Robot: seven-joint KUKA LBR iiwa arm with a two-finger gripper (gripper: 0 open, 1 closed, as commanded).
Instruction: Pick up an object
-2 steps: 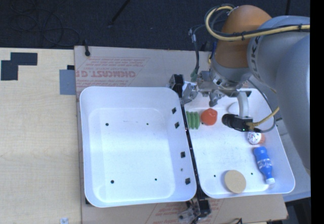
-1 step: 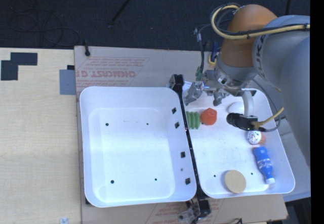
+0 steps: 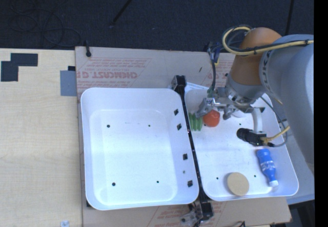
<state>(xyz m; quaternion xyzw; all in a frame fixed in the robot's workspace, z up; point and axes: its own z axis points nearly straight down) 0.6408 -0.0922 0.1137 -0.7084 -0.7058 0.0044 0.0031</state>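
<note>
**A:** In the camera view, where is the gripper point(image 3: 216, 109)?

**B:** Low over the far left corner of the right bin point(image 3: 225, 155), right at a small red round thing point(image 3: 211, 119). That looks like the object it is after. The red thing sits just beside a green thing point(image 3: 196, 121), which lies against the wall shared with the left bin point(image 3: 128, 155).

**A:** Are the jaws around it?

**B:** I cannot tell. The wrist covers the view from above, and the red thing shows just below the metal. It may be gripped or only touched, so I wouldn't call it held.

**A:** How would it handle?

**B:** Judging by its look, it's light and smooth, perhaps a toy fruit (a tomato would be my guess). A rounded skin like that can squirt out of a pinch. I'd close across its widest part, with the jaws level and centred. A grip high on the curve would push it down and away.

**A:** Anything in the way?

**B:** The green thing and the bin wall crowd one side, so a jaw going down there could catch either. The blue bottle point(image 3: 266, 165) and the tan disc point(image 3: 238, 183) lie well apart, near the bin's front edge, so they're no trouble. The disc looks flat and hard to get under, so the red thing seems the easier pick.
</note>
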